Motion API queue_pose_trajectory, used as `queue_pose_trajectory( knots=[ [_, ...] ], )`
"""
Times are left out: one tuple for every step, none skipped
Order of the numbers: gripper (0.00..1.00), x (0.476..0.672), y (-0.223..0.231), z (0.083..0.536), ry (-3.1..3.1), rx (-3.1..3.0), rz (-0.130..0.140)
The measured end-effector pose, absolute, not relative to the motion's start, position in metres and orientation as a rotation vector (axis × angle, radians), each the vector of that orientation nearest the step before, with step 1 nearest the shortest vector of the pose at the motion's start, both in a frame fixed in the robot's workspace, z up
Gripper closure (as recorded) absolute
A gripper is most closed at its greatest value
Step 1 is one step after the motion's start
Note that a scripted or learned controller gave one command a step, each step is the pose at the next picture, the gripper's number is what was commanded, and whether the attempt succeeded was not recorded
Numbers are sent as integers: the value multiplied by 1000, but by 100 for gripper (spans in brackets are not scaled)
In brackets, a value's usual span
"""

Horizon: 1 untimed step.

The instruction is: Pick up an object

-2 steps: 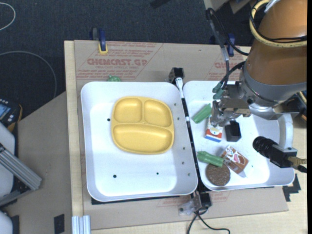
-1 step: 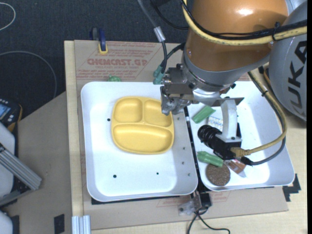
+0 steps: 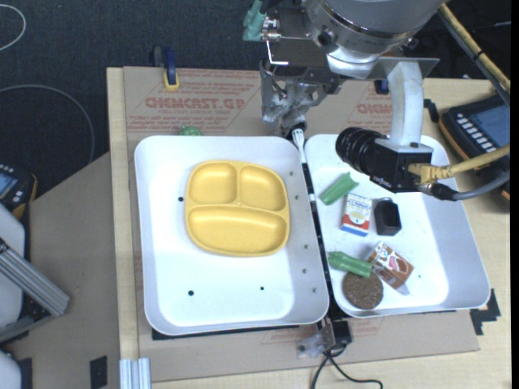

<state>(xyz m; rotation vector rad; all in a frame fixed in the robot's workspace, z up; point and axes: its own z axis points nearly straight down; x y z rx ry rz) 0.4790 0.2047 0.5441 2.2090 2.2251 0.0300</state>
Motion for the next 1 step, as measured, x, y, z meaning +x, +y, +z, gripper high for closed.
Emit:
queue_pose_trajectory(
  knots=[
    [100,478,142,397,2218,2235,-26]
  ],
)
